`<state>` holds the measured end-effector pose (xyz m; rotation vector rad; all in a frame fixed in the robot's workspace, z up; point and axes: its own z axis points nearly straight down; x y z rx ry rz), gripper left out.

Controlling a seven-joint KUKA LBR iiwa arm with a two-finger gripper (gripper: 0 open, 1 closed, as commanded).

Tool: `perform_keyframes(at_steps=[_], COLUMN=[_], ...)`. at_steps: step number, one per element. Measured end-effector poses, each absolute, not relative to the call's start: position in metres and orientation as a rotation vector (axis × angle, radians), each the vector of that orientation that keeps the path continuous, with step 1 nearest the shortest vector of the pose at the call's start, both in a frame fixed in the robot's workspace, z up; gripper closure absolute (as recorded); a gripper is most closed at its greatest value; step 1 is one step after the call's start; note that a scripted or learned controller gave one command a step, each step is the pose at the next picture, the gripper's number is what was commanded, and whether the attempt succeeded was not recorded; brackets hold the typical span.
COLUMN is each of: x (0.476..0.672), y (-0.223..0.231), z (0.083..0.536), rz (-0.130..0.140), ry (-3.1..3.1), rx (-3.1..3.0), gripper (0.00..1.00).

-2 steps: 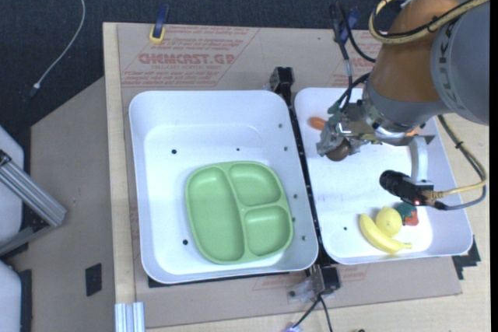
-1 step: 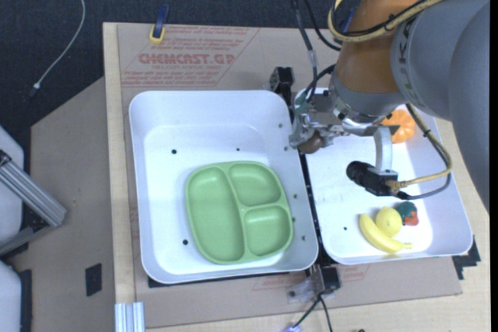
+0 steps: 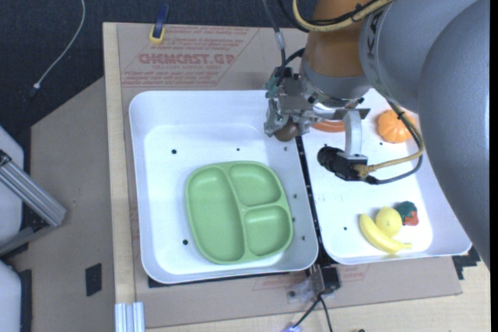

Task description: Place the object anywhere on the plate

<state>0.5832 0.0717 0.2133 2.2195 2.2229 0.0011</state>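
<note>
Two shallow white bins sit side by side on the table (image 3: 74, 144), over a cardboard sheet (image 3: 194, 50) with red lettering. The left bin (image 3: 148, 167) holds a pale green plate (image 3: 237, 211) with three compartments. It lies flat toward the bin's near right corner, and its right edge is close to the wall shared with the other bin.

The gripper (image 3: 284, 124) hangs over the far end of that shared wall, above the strip where the two bins meet and well apart from the plate. The grey arm and its orange band cover much of the right bin (image 3: 342, 233) from above. From this angle I cannot tell whether the jaws are wide, narrow or closed on anything.

The loose things all lie in the right bin. An orange toy fruit (image 3: 393, 128) sits near the far side, partly hidden by the arm. Near the front right corner a yellow toy banana (image 3: 377, 235) touches a round yellow fruit (image 3: 389, 219). Just beside those is a small red and green piece (image 3: 408, 214), too small to name.

A blue and yellow clip (image 3: 159, 23) grips the far edge of the cardboard sheet.
</note>
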Motion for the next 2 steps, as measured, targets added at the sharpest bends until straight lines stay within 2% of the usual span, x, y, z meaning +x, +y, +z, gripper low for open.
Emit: perform_keyframes(at_steps=[1,2], x=[0.6046,0.604], y=[0.1266,0.1231], z=[0.2101,0.2105], rz=[0.005,0.001], ry=[2.227,2.222], rx=[2.215,2.219], gripper=[1.0,0.0])
